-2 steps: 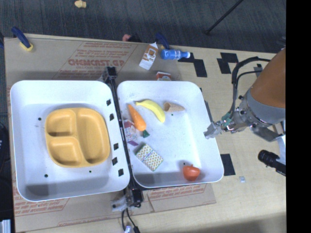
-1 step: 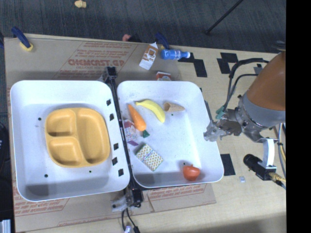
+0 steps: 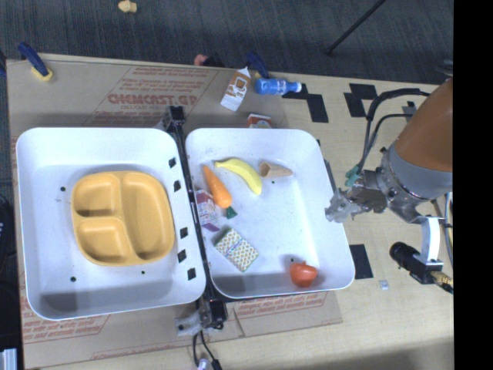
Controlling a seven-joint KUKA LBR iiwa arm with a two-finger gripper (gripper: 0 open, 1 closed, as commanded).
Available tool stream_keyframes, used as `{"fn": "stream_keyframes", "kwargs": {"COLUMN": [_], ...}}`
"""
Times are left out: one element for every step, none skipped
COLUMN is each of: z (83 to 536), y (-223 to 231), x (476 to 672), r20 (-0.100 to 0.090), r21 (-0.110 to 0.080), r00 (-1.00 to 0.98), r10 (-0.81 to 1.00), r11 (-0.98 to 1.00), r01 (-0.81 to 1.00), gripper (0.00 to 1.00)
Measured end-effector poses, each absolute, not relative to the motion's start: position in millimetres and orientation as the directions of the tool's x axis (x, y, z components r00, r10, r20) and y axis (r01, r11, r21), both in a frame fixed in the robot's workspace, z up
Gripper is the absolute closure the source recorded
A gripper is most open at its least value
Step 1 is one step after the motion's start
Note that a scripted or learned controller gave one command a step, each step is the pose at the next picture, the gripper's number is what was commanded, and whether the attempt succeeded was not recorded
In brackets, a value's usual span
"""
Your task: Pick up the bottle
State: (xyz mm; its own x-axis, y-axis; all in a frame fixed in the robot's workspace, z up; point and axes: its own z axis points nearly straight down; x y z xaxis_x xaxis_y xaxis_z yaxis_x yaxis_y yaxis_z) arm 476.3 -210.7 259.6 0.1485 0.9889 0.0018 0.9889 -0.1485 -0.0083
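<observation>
The gripper (image 3: 339, 209) stood just outside the right rim of the right bin (image 3: 327, 230), over the bench. Whether it was spread or closed could not be told from this angle, and nothing was seen held in it.

The bottle (image 3: 276, 87), blue with a pale cap end, lay on its side on the bench beyond the far rim of the right bin, well apart from the gripper and outside both bins. In my judgement the task stood at the approach step, with no grasp begun. The next move would call for travel past the far rim of the right bin, then alignment across the bottle's narrow body before descent.

Writing: the cardboard sheet (image 3: 150, 99) beyond the far rim bore red print reading roughly "CHEMCAST GP". A small carton (image 3: 236, 89) lay just beside the bottle; its label was illegible.
</observation>
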Motion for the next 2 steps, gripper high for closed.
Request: {"fn": "stream_keyframes", "kwargs": {"z": [269.5,279.4], "y": [-210.4,-210.1], "x": [476.6,477.0], "r20": [0.002,0.003], "r21": [-0.011,-0.013], "r00": [0.143,0.138], "r10": [0.990,0.990], "r11": [-0.143,-0.138], "r01": [0.990,0.990], "gripper": [1.00,1.00]}}
